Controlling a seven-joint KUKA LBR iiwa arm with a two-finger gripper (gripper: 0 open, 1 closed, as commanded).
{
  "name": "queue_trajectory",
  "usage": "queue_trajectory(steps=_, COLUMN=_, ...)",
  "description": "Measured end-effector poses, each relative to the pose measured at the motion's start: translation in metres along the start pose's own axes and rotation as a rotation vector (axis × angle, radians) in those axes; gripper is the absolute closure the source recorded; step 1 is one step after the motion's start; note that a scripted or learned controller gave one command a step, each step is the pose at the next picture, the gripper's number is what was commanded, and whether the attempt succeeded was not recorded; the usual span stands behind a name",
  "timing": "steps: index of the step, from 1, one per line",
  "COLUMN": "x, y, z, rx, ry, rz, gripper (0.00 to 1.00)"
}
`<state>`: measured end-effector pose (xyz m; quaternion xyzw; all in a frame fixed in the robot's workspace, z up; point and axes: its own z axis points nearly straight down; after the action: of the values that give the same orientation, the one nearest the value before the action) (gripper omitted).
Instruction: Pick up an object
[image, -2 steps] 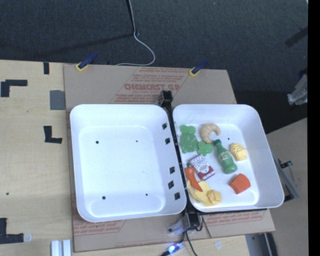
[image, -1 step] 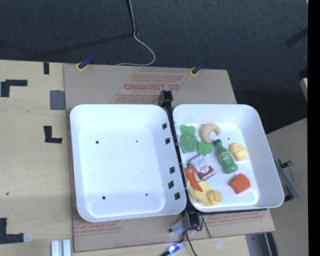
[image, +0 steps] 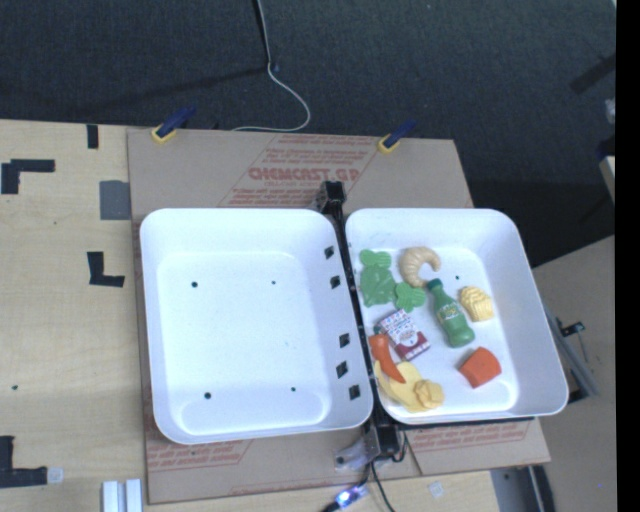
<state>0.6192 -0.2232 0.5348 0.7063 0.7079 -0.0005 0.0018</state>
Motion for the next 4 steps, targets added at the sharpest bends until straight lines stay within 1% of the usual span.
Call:
queue_trajectory(steps=1, x=0.0, y=-0.034, z=0.111, rx=0.013, ry=0.006, rz=0.004, gripper=1.0)
queue_trajectory(steps=2, x=0.0, y=-0.027, z=0.066, rx=-0.002, ry=0.001, rz=0.0, gripper=1.0)
queue_trajectory(steps=3, x=0.0, y=-0.001, z=-0.004, rx=-0.006, ry=-0.001, rz=-0.001, gripper=1.0)
queue_trajectory(steps=4, x=0.061, y=0.013, z=0.23, rx=0.015, ry=0.007, rz=-0.001, gripper=1.0)
